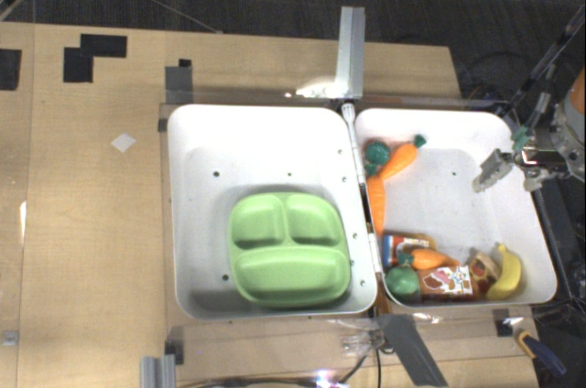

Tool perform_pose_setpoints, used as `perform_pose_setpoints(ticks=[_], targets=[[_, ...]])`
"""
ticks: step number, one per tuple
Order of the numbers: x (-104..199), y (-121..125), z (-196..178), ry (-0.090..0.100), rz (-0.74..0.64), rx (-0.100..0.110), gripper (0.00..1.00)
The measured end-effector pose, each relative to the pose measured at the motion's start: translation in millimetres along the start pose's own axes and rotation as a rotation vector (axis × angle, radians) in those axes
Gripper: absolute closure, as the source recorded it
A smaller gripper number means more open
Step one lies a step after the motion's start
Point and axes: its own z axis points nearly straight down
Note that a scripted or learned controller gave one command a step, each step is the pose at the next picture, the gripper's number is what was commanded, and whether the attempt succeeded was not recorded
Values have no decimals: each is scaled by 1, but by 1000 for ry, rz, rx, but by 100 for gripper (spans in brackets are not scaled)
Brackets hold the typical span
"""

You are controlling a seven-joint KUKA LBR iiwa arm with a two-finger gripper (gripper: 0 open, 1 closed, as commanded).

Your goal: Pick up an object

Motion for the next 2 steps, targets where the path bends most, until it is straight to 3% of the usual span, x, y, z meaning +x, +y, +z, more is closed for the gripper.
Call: perform_pose_setpoints(ticks=[1,2], targets=[[43,51,109,1,-138,1,0],[57,141,175,1,-16,0,0]])
